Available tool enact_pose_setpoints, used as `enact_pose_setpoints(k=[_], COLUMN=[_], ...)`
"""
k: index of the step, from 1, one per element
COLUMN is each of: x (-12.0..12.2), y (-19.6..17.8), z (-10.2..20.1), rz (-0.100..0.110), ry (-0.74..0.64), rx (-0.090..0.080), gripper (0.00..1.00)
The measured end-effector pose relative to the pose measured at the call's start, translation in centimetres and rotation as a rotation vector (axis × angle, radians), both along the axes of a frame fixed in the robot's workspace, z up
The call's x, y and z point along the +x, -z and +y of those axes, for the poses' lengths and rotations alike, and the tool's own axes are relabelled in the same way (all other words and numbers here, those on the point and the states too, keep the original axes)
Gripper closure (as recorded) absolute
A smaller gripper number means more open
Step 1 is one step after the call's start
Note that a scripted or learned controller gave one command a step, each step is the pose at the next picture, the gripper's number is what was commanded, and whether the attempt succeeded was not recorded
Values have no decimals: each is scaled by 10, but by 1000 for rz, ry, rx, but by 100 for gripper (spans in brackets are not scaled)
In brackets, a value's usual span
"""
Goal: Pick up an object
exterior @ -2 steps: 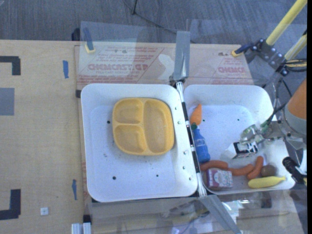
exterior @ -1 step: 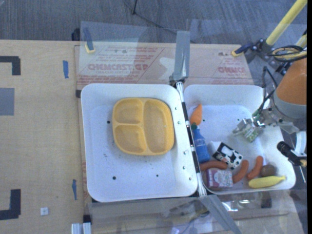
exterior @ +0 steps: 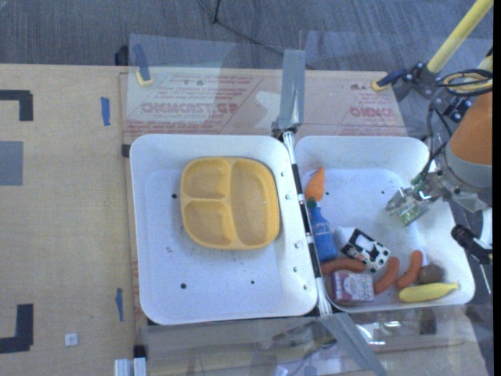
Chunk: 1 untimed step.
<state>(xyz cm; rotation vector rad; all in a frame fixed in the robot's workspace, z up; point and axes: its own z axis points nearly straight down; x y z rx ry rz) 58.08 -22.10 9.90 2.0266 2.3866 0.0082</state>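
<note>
We see two shallow white bins side by side on a wooden bench. The left white bin (exterior: 156,288) holds a yellow plastic plate with three sections (exterior: 230,203), sitting in its upper middle part.

The right white bin (exterior: 368,155) holds the small things. An orange toy carrot (exterior: 315,183) lies at its upper left, close to the wall between the bins. Just below the carrot is a blue tube-shaped thing (exterior: 322,234) that runs down along that wall. Near the middle bottom lies a little black and white box (exterior: 368,249). Below it is a reddish brown toy sausage (exterior: 342,265), and under that a dark pink packet (exterior: 352,287). More to the right we see an orange-red sausage (exterior: 386,274) leaning up, then another orange-red one (exterior: 410,269). A small brown lump (exterior: 430,273) sits beside it (we cannot tell what it is). A yellow toy banana (exterior: 427,291) lies along the bottom right of the bin.

The grey and orange arm (exterior: 473,151) comes in at the right side of the frame. Its claw (exterior: 407,206) hangs over the right part of the right bin, above bare white floor. We cannot tell how far open the claw is, and we cannot see anything between its tips. The toys lie lower in the frame, well apart from the claw.
</note>
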Motion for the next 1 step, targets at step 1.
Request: enact_pose_setpoints(k=[1], x=[38], y=[-130], z=[48], rz=[7], ry=[-21], rx=[1], gripper=[100])
